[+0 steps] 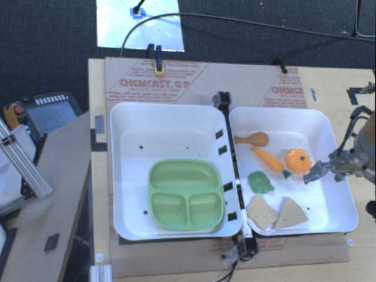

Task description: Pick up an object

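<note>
glossy white plastic bins (170,113), matt green plastic tray (185,192)

Even, fairly bright overhead light fills the scene, with soft, short shadows. The two shallow white plastic bins (176,128) are nearly washed out, their walls blending together. A shiny silver square sheet (139,16) at the upper left glares pale blue. Detail is soft and slightly grainy, and the dark carpeted floor (47,34) stays dim.

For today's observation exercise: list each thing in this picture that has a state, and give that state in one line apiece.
Tray: flat in left bin, compartments bare.
Carrot: lying flat, right bin.
Pumpkin: beside carrot, not gripped.
Drumstick: lying flat.
Green piece: lying loose.
Two bread pieces: flat, side by side.
Gripper: low in right bin, beside pumpkin.
</note>
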You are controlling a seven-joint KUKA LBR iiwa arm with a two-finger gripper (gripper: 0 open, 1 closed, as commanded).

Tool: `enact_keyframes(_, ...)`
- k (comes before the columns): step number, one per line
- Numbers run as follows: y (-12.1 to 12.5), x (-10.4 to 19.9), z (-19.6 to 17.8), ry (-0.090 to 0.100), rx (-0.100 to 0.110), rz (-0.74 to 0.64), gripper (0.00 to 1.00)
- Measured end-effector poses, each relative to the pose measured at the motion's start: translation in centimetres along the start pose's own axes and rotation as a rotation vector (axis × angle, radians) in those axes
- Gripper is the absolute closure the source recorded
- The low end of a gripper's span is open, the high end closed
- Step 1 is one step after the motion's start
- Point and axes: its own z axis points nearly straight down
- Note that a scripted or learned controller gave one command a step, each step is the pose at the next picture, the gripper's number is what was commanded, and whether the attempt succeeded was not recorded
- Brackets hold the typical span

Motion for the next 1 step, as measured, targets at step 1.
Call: enact_keyframes(1, 0.31, 0.04, -0.51, -0.003, -0.011, -0.004, 0.00)
